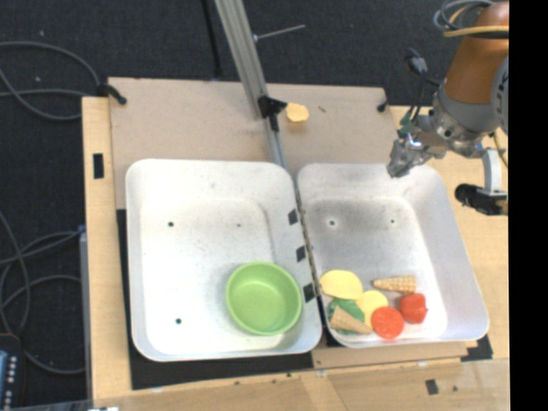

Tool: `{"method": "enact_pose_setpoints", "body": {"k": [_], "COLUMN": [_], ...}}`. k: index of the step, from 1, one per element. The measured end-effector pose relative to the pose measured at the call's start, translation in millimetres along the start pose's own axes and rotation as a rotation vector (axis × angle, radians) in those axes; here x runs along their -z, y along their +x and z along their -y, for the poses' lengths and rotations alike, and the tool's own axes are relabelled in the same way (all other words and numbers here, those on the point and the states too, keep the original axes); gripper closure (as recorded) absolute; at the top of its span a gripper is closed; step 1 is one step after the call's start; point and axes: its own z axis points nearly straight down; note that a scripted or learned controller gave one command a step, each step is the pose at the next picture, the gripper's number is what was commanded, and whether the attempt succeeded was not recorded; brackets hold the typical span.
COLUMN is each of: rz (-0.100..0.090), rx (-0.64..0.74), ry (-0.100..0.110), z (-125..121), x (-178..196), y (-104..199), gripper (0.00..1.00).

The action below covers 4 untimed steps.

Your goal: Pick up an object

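Hovering over the far right corner of the right bin (428, 229), the gripper (401, 166) is pointing down and to the left, its dark tip sitting just above the bin's rim. Whether that tip is spread or closed cannot be told from this angle, as it is showing as one small dark shape; nothing is showing in its grasp, and it is touching none of the objects. Above it, the grey wrist is leading up to the orange band of the arm (476, 67), which is reaching in from the right.

Well apart from the gripper, the objects are lying bunched at the near edge of the right bin: a yellow piece (341, 283), a second, smaller yellow piece (372, 301) just beside it, a green piece (342, 308) tucked partly under them, a tan cone (395, 284), a second tan wedge (348, 319), and two red pieces (388, 322) (413, 307) sitting side by side.

A green bowl (264, 297) is sitting upright in the near right corner of the left bin (188, 221). One small yellow object (297, 112) is resting on the brown board (188, 118) behind the bins, beside a slanting metal rail (241, 41).
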Motion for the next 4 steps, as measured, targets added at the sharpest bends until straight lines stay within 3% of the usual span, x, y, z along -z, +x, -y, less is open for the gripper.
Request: {"method": "enact_pose_setpoints", "body": {"k": [1,4], "rz": [-0.001,-0.002], "rx": [0.003,0.009], "ry": [0.002,0.007], "z": [-1,74], "x": [21,5], "y": [0,145], "gripper": [1.00,1.00]}}
